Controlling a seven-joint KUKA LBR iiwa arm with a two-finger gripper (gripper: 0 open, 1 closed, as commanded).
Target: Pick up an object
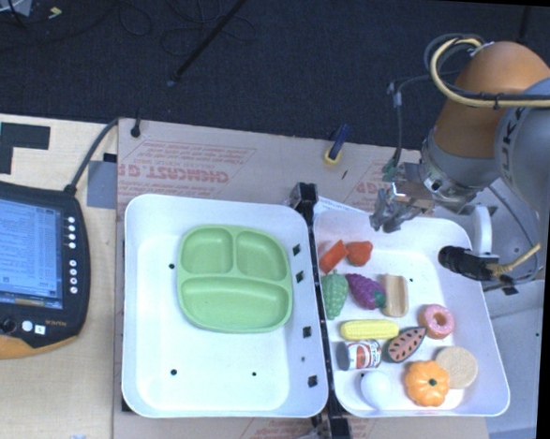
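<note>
Right bin — about a dozen toy foods, one of each.
Corn cob near middle, long axis left-right; green divided plate alone in left bin; gripper above right bin's far edge — finger spread impossible to tell.

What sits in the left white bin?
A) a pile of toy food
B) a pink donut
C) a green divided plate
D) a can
C: the green plate lies alone in the left bin, while the toy food, donut and can are in the right bin.
</note>
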